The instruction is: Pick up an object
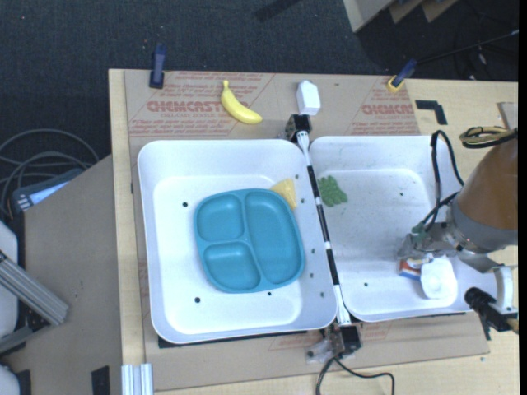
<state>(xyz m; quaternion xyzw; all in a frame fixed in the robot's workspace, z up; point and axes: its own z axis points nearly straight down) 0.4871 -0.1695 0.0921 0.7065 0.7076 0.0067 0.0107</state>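
In the right bin (pixel 370 303), a small green leafy piece (pixel 332 191) lies near the upper left corner. A white object with red and blue marks (pixel 430 275) lies close to the bin's right wall. My gripper (pixel 422 247) hangs low over the right side of this bin, just above and touching or nearly touching that white object. The arm's orange band (pixel 498 189) rises behind it. In the left bin (pixel 165 220) sit a blue divided plate (pixel 247 239) and a yellow wedge (pixel 285 190) at the plate's upper right edge.
A yellow banana (pixel 239 106) and a small white block (pixel 308 97) lie on the bench behind the bins. Clamps (pixel 157 64) stand at the back corners. Black cables (pixel 443 171) hang over the right bin's far right side. A ridge (pixel 317 220) divides the bins.
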